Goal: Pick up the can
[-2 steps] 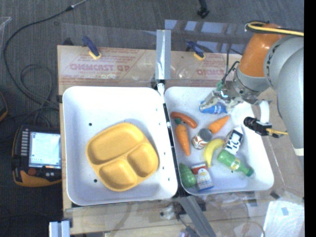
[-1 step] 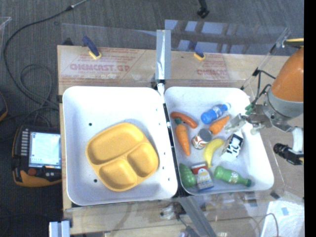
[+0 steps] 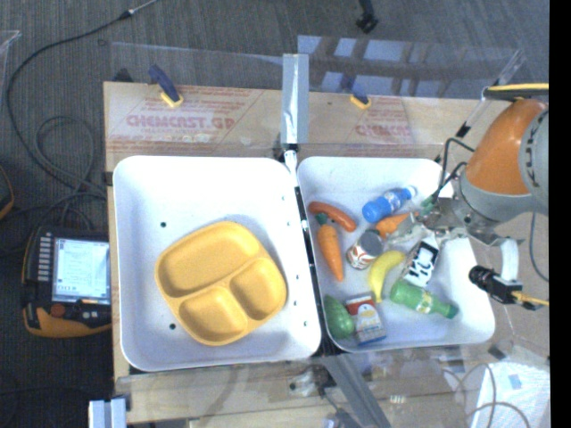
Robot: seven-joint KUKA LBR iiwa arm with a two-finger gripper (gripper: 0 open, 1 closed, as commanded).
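Over the right white bin (image 3: pixel 482 324), I'm on the approach step.
I cannot tell how the black two-finger gripper (image 3: pixel 426 259) is set. The small silver-topped metal can with a red-and-white label (image 3: pixel 363 253) lies just beside it, leftward, touching the yellow plastic banana (image 3: pixel 385 271). Next I judge: shift left, descend.

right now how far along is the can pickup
Nothing looks done yet: the can lies in the right bin, between the carrot and banana. In hand: the hand is low in that bin, right of the can. Left: closing on the can and lifting it.
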